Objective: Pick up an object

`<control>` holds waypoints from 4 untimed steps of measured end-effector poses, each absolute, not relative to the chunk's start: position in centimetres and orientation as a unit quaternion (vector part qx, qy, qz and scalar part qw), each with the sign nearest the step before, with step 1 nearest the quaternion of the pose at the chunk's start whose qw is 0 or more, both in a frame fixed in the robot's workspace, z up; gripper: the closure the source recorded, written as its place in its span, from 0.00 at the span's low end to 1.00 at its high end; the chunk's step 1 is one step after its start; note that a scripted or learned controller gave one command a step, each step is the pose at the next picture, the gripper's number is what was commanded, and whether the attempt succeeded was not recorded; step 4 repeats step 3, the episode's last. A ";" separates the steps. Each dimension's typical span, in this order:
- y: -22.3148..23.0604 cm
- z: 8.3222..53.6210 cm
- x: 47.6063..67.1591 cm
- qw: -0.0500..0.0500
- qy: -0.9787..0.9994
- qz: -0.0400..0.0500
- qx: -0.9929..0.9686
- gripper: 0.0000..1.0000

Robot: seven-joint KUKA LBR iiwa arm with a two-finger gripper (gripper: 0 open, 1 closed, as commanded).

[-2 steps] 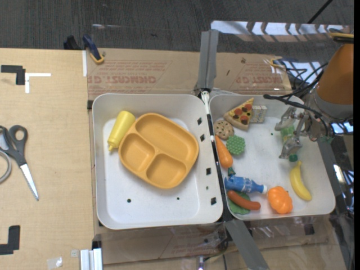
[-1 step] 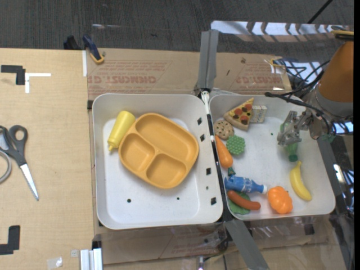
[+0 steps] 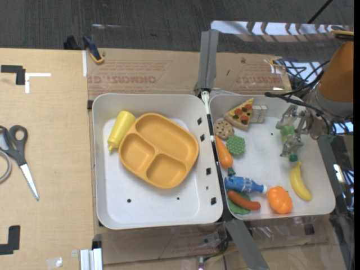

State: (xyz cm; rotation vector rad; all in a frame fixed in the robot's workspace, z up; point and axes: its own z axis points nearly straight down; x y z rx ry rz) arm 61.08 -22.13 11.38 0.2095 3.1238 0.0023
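My gripper [image 3: 293, 138] hangs over the right part of the right bin [image 3: 315, 210], reaching in from the orange-banded arm [image 3: 337, 75]. A small green thing [image 3: 286, 131] shows against the gripper; whether it is gripped cannot be made out. Just below the gripper lies a yellow banana [image 3: 300, 182]. Further left in the bin are a pizza slice [image 3: 241, 112], a cookie [image 3: 223, 129], a green round piece [image 3: 236, 145], an orange carrot [image 3: 224, 154], a blue bottle [image 3: 245, 184], a red sausage [image 3: 244, 199] and an orange fruit [image 3: 280, 200].
The left bin [image 3: 112, 207] holds a yellow divided plate [image 3: 159, 149] and a yellow squeeze bottle [image 3: 120, 129]. Scissors [image 3: 19, 159] lie on the bench at far left. A grey divider post [image 3: 207, 61] rises between the bins. Cables [image 3: 298, 72] run behind the right bin.
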 end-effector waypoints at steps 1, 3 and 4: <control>-22.1 9.1 64.4 0.002 0.998 0.000 0.068 0.00; -22.1 9.9 64.5 0.004 0.998 0.001 0.068 0.00; -22.1 9.9 64.5 0.004 0.998 0.001 0.068 0.00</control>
